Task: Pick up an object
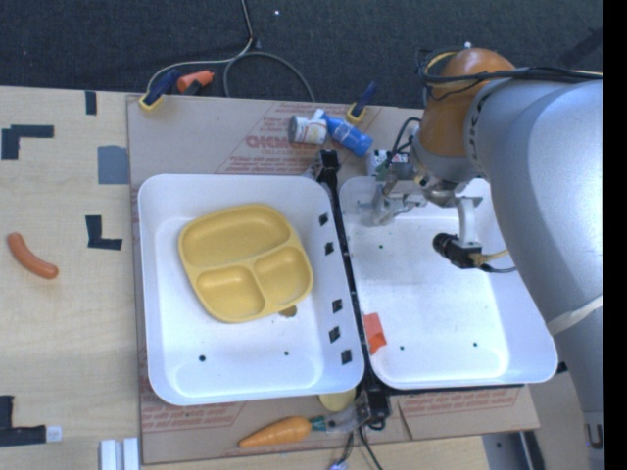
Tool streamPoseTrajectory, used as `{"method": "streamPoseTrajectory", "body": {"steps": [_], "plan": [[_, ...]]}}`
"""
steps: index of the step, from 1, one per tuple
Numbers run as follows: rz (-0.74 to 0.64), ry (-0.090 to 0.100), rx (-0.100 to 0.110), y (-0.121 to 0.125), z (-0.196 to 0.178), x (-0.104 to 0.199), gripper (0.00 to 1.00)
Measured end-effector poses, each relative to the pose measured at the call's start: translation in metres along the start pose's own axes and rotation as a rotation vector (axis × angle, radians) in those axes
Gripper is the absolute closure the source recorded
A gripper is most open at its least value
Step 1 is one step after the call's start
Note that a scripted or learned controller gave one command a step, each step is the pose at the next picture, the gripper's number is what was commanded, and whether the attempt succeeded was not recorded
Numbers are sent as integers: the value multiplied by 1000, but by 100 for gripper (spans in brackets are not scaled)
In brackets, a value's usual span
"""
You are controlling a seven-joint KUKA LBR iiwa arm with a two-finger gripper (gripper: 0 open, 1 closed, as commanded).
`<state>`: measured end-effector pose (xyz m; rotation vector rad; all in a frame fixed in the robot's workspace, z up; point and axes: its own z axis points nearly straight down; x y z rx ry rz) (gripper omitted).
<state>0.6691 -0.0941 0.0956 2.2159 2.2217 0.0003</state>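
Camera view puts my claw (377, 204) low at the far edge of the right bin (441, 355); whether it is apart or together I cannot tell. The nearest candidate, one yellow divided plate (245, 260), lies in the left bin (167, 360). I'd cross over and descend squarely on its rim. Two bins, one plate, one carrot (276, 432) on the desk.
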Motion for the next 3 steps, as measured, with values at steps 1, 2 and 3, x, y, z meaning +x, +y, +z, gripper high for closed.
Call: {"method": "streamPoseTrajectory", "body": {"steps": [1,2,3], "plan": [[-5,6,-1,-45,-95,76,100],[1,3,4,-45,-89,71,0],[4,0,2,-9,-34,-5,0]]}}
